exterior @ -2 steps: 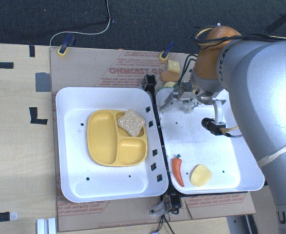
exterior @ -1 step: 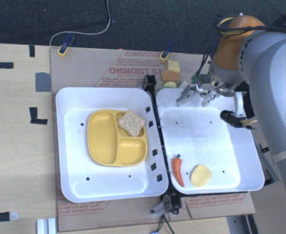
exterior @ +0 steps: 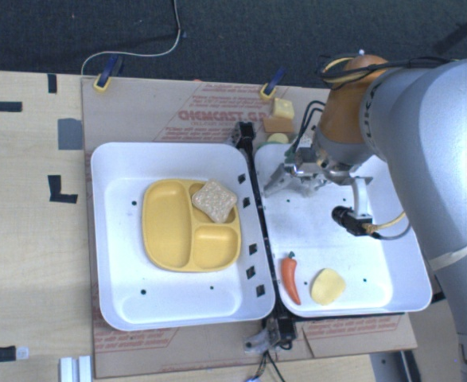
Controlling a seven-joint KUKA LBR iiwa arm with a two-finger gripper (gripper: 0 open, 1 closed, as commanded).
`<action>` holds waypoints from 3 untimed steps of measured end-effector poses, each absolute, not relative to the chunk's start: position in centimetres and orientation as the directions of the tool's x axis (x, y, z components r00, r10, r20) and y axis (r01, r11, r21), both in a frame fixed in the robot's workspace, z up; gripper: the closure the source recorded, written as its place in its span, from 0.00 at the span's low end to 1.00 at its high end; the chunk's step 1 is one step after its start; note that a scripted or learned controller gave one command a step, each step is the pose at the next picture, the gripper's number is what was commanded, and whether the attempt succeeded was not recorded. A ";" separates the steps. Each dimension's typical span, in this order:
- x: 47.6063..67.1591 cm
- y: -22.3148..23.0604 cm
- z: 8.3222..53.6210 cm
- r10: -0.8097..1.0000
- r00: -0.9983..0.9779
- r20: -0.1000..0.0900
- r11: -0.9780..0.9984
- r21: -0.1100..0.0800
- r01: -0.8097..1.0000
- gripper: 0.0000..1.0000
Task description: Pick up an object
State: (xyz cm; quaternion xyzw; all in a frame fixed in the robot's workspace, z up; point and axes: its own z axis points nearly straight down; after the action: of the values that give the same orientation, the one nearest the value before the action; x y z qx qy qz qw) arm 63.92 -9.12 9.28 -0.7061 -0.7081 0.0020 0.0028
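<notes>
The arm (exterior: 408, 126) enters from the right and covers the upper right of the desk (exterior: 26, 213). Its end effector (exterior: 297, 173) sits low over the upper left part of the right bin (exterior: 376, 301).

The left bin (exterior: 106, 213) lies to the left of the end effector, across the divider, and carries a yellow sectioned plate (exterior: 169, 225). A pale crumbly square (exterior: 215, 200) rests on the upper right of that plate, near the end effector but in the other bin.

Below the end effector, well apart from it at the near edge of the right bin, lie a yellow round piece (exterior: 327, 286) and, just left of that, a small red-orange carrot (exterior: 289, 279). Above the end effector, beyond the bin rim, sit a tan block (exterior: 280, 122) and a yellow cube (exterior: 283, 107).

Whether the end effector is spread or pressed together cannot be told, nor can any contact with an object be confirmed.

Judgement: the reach or descent stage is in hand; no pick is evident. The next move calls for placing the end effector squarely over one object, most plausibly the carrot or round piece.
</notes>
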 end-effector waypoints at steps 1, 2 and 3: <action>66.8 -10.0 8.4 1.000 -0.003 -0.001 0.003 -0.003 1.000 0.00; 66.8 -9.9 9.4 1.000 -0.004 -0.001 0.004 -0.001 1.000 1.00; 66.8 -9.9 9.4 1.000 -0.003 -0.002 0.003 -0.002 1.000 0.00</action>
State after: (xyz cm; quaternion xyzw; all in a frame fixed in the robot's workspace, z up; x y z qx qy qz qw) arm 66.80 -9.93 9.36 -0.7060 -0.7083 0.0014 -0.0003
